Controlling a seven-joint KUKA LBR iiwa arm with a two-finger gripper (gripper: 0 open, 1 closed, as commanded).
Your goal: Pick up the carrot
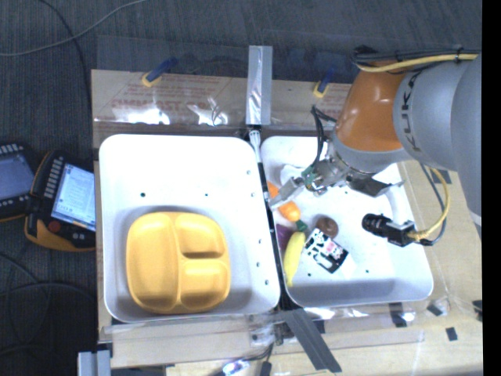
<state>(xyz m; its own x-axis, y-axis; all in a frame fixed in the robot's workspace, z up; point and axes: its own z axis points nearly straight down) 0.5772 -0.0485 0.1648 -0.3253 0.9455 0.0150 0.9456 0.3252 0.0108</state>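
"kuka" lettering on arm.

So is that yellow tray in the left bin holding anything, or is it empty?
Empty. The yellow tray lies flat in the left bin, and all of its compartments show only bare yellow plastic.

The grey arm reaches in from the right, its orange band bulging above the wrist — bent down and leftward. The gripper hangs low off the wrist, angled left — finger state too small to tell.
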